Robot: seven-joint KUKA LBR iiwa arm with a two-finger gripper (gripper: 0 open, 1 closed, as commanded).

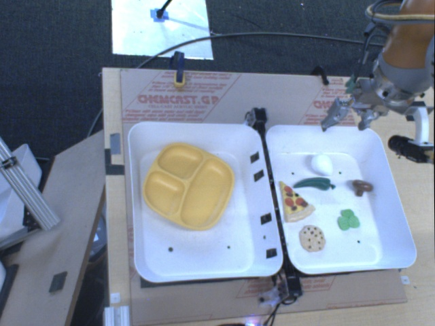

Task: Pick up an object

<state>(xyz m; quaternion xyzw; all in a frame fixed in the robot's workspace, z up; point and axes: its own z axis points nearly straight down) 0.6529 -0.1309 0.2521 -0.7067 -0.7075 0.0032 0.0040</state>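
**Choosing and approaching a piece in the right-hand bin**

The two-finger gripper [350, 117] hangs above the far rim of the right shallow white bin [394, 202], its two grey fingers [332, 116] spread apart with nothing between them. All candidate pieces lie on that bin's floor, below and in front of it: a white egg-shaped piece [321, 164] nearest the gripper, a dark green pepper-like piece [315, 183] just beside it, a small brown mushroom-like piece [361, 187] toward the right wall, a toy pizza slice [296, 202], a bright green leafy piece [349, 219] and a round speckled cookie [312, 238] nearest the front rim. The left white bin [153, 250] holds a yellow divided plastic tray [189, 185].

To do this step well, the arm should pick one target that stands apart from its neighbours. The mushroom and the leafy piece look well separated; the egg and pepper sit close, so fingers descending there may nudge both. The pizza slice and cookie look flat and probably offer little to pinch. The fingers should straddle the chosen piece's narrow axis, descending straight down before closing.
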